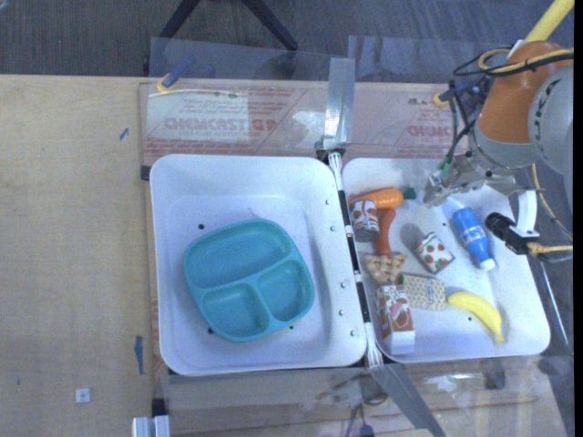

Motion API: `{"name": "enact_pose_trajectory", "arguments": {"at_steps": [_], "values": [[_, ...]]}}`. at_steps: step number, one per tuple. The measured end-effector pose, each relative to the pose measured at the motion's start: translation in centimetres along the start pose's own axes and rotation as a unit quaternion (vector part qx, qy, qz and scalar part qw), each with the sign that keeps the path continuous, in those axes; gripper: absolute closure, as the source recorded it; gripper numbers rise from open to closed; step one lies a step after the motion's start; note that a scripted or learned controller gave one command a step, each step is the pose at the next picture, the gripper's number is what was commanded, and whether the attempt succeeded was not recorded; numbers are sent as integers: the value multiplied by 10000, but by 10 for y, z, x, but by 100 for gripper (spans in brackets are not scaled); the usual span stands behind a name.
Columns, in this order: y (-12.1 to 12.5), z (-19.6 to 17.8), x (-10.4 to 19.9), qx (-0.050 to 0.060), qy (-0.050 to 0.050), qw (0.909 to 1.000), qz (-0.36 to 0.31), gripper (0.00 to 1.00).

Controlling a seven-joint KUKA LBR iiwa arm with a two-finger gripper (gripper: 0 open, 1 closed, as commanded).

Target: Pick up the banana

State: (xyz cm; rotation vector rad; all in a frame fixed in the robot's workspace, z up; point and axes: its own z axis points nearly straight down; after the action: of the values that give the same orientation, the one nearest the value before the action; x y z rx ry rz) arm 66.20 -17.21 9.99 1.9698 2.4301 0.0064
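So the banana lies flat in the near right corner of the right bin, just beside a patterned packet; smooth, curved, yellow, likely slippery. Best bet: come down over its middle, jaws across the short axis, clear of the packet. Further back a blue bottle, small printed boxes and an orange carrot-like toy. Left bin holds a teal divided plate, glossy plastic. Gripper hovers at the far right; can't tell how the claw is set
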Motion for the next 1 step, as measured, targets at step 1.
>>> {"name": "enact_pose_trajectory", "arguments": {"at_steps": [1], "values": [[-36, 11, 7, 32, 26, 9933, 1155, 100]]}}
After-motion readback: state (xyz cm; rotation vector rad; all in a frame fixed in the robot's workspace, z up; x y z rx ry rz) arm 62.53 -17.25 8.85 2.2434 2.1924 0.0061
